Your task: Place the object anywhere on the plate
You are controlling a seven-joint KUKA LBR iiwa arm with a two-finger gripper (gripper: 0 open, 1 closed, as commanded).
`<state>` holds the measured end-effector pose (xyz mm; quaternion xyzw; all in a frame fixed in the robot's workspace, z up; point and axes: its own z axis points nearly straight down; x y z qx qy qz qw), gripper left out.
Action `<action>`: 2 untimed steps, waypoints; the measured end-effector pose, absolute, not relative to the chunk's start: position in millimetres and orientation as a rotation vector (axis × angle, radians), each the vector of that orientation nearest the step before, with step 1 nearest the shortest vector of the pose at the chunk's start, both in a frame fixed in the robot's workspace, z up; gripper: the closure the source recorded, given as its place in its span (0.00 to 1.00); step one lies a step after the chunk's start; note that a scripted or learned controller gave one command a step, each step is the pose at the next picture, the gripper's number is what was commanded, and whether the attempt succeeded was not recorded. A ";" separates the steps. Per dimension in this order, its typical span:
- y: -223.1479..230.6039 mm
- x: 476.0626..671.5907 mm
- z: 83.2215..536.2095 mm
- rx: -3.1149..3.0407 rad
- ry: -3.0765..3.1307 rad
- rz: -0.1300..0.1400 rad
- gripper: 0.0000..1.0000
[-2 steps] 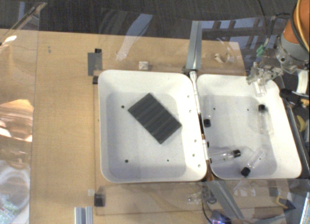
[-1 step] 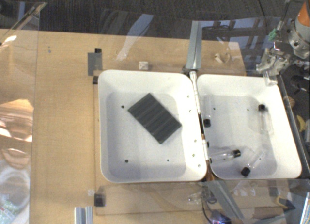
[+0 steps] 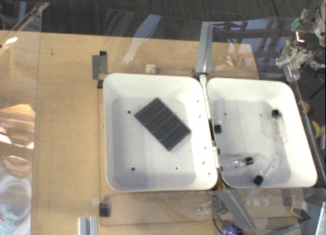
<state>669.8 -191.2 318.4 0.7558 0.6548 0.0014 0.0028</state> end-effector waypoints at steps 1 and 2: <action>-187.4 669.6 223.0 2.288 2.150 0.002 1.00; -192.7 669.9 265.0 2.373 2.052 0.005 1.00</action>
